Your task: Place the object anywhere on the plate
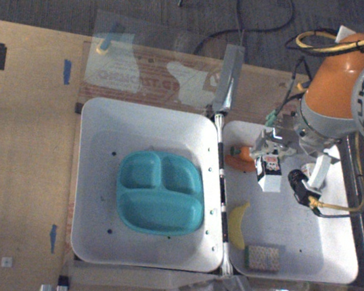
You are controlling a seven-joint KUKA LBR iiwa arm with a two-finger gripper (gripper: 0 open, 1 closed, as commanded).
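Two shallow white bins are seen side by side on the counter (pixel 14 169). A teal plate (pixel 159 193) with three compartments is seen lying flat in the left bin (pixel 102 129), roughly at its centre and clear of the bin walls.

In the right bin (pixel 336 255), three objects are noted. An orange object (pixel 239 160) lies at the upper left of the bin, close to the divider between the bins. A yellow banana (pixel 238 224) is seen along the left wall, lower down. A small mesh-patterned sponge-like block (pixel 263 258) rests near the bottom edge, just right of the banana's lower end.

The arm (pixel 345 85) is seen reaching in from the right, with its orange band above the upper part of the right bin. The pincer (pixel 269 167) is positioned just to the right of the orange object, very near or touching it; contact cannot be confirmed. Whether the pincer is released or clenched cannot be told from this view, and no object is seen held in it.
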